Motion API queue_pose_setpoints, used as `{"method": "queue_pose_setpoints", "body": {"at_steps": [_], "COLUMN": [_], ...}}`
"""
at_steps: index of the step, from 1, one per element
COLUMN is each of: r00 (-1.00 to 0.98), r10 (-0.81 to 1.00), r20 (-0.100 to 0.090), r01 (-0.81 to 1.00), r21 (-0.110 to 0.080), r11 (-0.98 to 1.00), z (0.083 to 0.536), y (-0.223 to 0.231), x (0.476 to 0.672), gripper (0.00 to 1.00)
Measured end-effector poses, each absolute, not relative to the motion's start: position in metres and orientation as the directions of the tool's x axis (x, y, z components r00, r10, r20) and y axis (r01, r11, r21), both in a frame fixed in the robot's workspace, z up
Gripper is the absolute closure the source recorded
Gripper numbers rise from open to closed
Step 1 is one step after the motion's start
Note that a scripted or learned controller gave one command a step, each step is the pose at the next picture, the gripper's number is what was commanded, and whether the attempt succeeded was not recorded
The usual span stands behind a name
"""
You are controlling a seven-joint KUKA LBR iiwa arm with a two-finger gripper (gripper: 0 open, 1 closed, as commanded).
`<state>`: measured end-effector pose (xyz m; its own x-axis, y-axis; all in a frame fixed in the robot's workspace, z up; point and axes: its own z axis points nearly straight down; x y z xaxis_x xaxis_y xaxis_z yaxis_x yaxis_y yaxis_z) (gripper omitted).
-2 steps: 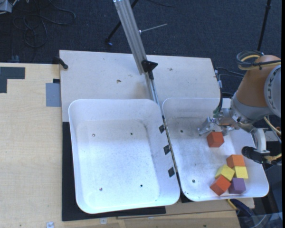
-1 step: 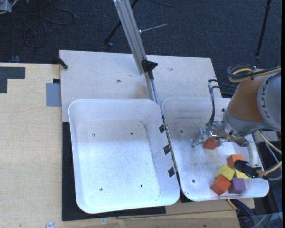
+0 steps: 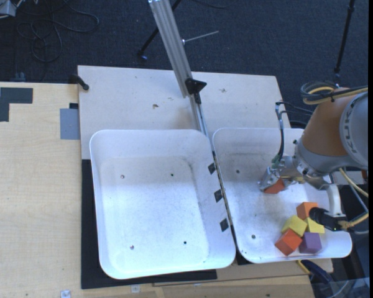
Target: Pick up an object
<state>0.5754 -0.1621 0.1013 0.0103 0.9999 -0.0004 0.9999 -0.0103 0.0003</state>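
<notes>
Camera view: arm enters from right, gripper [image 3: 270, 184] low over the right bin [image 3: 248, 160], around its middle. A small orange-red object [image 3: 274, 189] sits right at the fingertips; can't tell if the tool is open or actually clamping it. Cluster of blocks in right bin's near-right corner: orange block [image 3: 308, 210], yellow block [image 3: 294, 224], purple block [image 3: 310, 243], orange-red block [image 3: 288, 243], near but apart from gripper. Left bin [image 3: 112, 166] beside it. Metal rail [image 3: 174, 48] slants above the bins' divide.
</notes>
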Motion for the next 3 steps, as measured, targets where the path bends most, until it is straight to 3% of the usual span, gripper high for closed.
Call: {"method": "queue_pose_setpoints", "body": {"at_steps": [1, 2, 3], "r00": [-0.005, -0.005, -0.005], "r10": [1.0, 1.0, 1.0], "r20": [0.002, 0.001, 0.003], "r01": [1.0, 1.0, 1.0], "r21": [0.003, 0.003, -0.008], "r11": [0.005, 0.005, 0.005], "z": [0.195, 0.242, 0.186], "y": [-0.086, -0.041, 0.03], "x": [0.559, 0.597, 0.618], "gripper": [1.0, 1.0, 1.0]}}
